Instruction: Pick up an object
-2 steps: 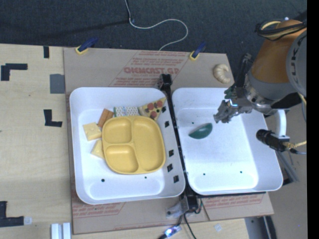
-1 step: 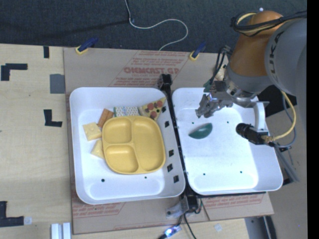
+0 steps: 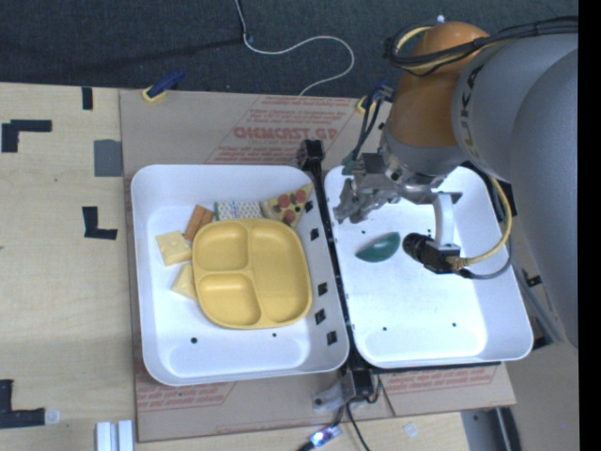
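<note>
A small dark green object (image 3: pixel 378 248) lies on the floor of the right bin (image 3: pixel 441 332), near its left wall. My gripper (image 3: pixel 349 205) hangs just above and to the left of it, close to the divide between the bins, and nothing shows between its fingers. In the left bin (image 3: pixel 160 336) a yellow divided plate (image 3: pixel 252 272) rests on several flat pieces: a tan cracker (image 3: pixel 173 248), a brown piece (image 3: pixel 198 221) and a patterned one (image 3: pixel 289 202).
The arm's grey body and orange band (image 3: pixel 441 73) cover the right bin's back right. A black part with a yellow cable (image 3: pixel 434 252) hangs right of the green object. A white cable (image 3: pixel 291 45) lies on the dark cloth behind the bins.
</note>
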`<state>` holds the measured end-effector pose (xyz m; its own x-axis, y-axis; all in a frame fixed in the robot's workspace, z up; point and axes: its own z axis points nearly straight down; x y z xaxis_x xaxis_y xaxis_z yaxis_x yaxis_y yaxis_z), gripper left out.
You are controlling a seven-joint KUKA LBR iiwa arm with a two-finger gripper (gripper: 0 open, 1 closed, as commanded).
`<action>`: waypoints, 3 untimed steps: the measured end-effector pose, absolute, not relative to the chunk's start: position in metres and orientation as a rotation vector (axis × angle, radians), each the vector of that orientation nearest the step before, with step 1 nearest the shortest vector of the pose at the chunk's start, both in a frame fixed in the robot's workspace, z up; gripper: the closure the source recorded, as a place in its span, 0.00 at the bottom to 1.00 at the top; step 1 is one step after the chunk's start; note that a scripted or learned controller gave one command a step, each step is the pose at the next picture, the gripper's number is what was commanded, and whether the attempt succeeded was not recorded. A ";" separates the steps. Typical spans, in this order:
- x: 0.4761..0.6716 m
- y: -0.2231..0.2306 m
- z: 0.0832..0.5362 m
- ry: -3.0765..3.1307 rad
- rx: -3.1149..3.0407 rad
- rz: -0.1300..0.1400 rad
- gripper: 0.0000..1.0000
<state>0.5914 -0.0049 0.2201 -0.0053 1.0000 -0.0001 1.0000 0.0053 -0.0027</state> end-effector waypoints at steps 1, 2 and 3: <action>0.604 0.042 0.213 -2.227 -2.214 0.002 1.00; 0.614 0.082 0.217 -2.227 -2.214 0.000 1.00; 0.612 0.077 0.216 -2.223 -2.219 0.004 1.00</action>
